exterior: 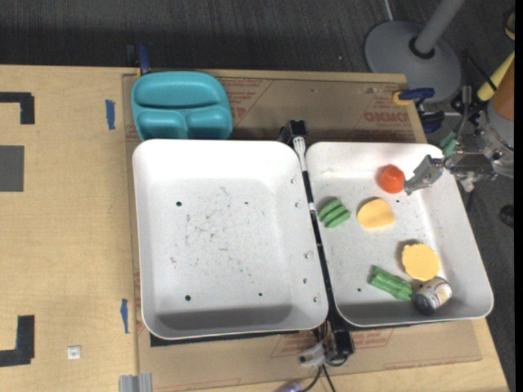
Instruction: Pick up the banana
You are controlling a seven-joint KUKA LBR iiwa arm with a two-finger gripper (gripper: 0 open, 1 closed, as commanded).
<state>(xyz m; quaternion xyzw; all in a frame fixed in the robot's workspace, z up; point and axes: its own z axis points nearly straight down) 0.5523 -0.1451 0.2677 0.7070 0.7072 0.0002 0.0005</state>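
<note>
Two yellow things lie in the right bin (458,219): a rounded yellow piece (376,215) near its middle and a flat yellow round (420,260) nearer the front. I cannot tell which of them is the banana. My gripper (425,172) hangs over the bin's far right part, just right of a small orange-red object (391,178). It is above and to the right of the rounded yellow piece and apart from it. Nothing shows in its grasp.
The right bin also holds a green ridged piece (333,213), a green stick-like item (390,284) and a small can (431,295) at the front right. The left bin (155,219) stands alongside. A teal divided tray (181,104) sits behind it.
</note>
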